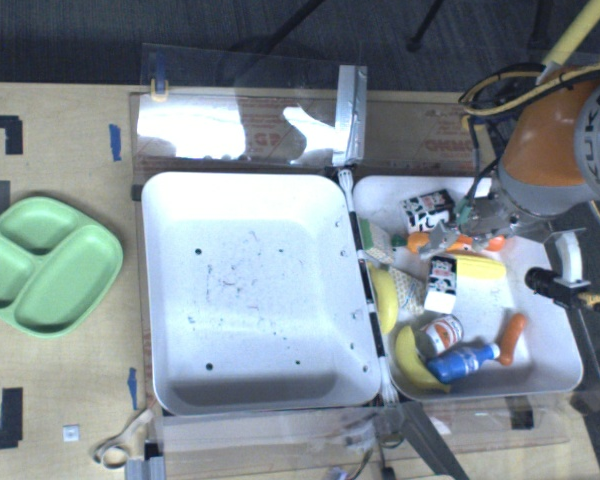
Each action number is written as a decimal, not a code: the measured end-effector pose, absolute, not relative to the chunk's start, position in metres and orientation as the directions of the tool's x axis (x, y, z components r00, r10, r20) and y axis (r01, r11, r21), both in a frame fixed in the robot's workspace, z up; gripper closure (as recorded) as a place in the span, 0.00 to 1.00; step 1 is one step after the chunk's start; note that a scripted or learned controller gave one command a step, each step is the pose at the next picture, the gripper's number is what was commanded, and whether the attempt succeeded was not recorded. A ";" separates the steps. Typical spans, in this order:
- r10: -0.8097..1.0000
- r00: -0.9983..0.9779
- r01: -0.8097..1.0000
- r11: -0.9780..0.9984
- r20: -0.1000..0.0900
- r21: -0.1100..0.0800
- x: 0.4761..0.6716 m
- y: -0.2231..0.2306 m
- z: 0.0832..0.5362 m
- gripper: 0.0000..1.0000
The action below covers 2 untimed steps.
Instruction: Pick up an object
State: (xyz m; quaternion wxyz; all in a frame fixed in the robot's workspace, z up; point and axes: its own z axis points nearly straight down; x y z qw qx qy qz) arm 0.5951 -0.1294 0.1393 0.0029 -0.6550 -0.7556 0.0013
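**Q:** Nearest the camera, what lies there?

**A:** Clutter in the right bin point(570, 368) — a blue bottle point(463, 361) beside a can point(440, 333), a banana point(408, 360) curving along the wall, an orange carrot-like piece point(513, 334), a yellow block point(477, 268). They are heaped loosely, likely so any one can be picked.

**Q:** And the arm?

**A:** Its end effector point(477, 218) hangs over the bin's far side — I cannot tell its opening. A green divided plate point(48, 263) sits on the worktop point(60, 128).
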 end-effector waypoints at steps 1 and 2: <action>0.976 -0.218 0.976 0.218 -0.001 0.005 0.571 -0.143 0.086 0.00; 0.976 -0.217 0.976 0.217 0.001 0.003 0.571 -0.144 0.093 1.00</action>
